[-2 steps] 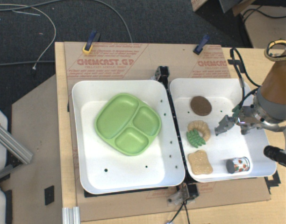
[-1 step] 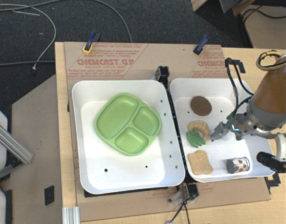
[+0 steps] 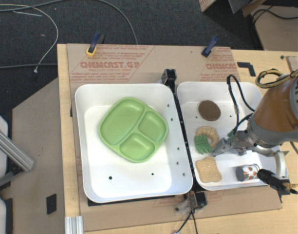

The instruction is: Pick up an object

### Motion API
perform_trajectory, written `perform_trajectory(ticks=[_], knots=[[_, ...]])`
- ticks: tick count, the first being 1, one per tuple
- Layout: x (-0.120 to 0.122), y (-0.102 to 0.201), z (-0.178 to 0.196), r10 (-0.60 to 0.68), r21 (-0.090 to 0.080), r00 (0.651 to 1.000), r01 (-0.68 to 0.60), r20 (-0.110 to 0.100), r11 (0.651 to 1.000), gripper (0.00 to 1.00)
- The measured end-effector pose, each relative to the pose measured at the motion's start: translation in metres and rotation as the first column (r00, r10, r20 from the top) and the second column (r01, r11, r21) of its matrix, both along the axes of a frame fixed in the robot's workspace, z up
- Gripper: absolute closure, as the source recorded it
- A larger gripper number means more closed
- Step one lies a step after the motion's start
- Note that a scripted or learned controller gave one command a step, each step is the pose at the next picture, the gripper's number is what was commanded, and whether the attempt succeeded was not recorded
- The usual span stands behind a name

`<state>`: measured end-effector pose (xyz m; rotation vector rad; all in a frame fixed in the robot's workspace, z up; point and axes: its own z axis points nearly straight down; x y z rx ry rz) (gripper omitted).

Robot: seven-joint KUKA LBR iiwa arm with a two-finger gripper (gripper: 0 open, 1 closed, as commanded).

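Camera view: "CHEMCAST GP" sheet (image 3: 110,62) (red print) behind bins (image 3: 88,130).

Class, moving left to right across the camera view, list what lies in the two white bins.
Green divided plate → green bumpy toy → brown round disc → small can with a red label

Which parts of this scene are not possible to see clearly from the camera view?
- End effector: too small and dark against the arm to tell its state.
- Right bin: its right side is covered by the arm.
- Small can: its label is too small to read.
- Green object beside the beige ring: too small to identify.
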<state>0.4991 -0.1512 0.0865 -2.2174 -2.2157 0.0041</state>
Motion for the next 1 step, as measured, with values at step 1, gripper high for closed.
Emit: perform_trajectory(ticks=[1], knots=[[-0.0002, 0.0003, -0.0017, 0.000, 0.000, 1.000, 0.000, 0.003, 1.000, 0.00]])
